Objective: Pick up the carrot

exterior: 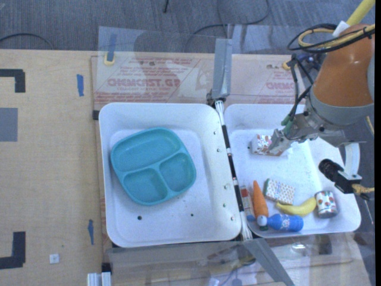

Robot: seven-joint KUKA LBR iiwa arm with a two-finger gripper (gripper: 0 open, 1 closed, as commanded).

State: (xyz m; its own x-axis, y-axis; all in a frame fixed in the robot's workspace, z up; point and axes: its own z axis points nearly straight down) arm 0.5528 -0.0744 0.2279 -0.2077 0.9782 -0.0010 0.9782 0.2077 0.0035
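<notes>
The carrot [259, 199] is small and orange. It lies in the right bin [238, 121] near the bin's left wall, towards the front. My gripper [275, 144] is low over the back part of that bin, well behind the carrot and apart from it. Its tip is right beside a small shiny silver-and-red item [262, 143]. I see nothing of the carrot in the gripper.
Around the carrot lie a checkered wafer [280, 190], a banana [299, 207], a blue bottle [284, 222] and a small can [325, 202]. A teal divided plate [153, 165] sits in the left bin [113, 118]. The arm [345, 70] hangs over the right bin's back right.
</notes>
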